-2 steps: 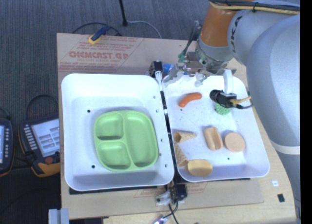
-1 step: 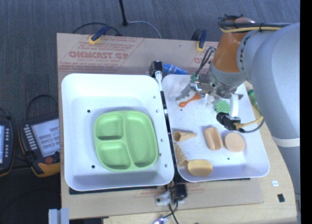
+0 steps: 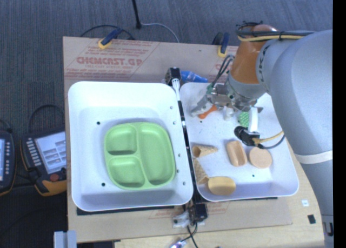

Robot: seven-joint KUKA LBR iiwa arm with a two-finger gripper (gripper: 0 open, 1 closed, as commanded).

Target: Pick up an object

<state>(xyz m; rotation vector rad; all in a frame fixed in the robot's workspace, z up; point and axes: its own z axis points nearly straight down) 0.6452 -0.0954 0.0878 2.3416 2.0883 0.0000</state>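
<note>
Pretty even, bright overhead light, soft shadows only. The white bins [image 3: 81, 133] blow out a bit, kinda glary. Whole frame's slightly soft and low-res, small stuff looks mushy.

The arm [image 3: 292, 74] is reaching into the right bin [image 3: 281, 185], its gripper [image 3: 216, 101] hanging over an orange bit [image 3: 205, 113]. A cone [image 3: 203, 150], sausage [image 3: 235, 153], disc [image 3: 260, 158] and bun [image 3: 221, 186] are lying nearby. A green tray [image 3: 139, 154] is sitting in the left bin [image 3: 86, 106].

High, slanted view over both bins [image 3: 75, 133], seemingly mid-distance.
</note>
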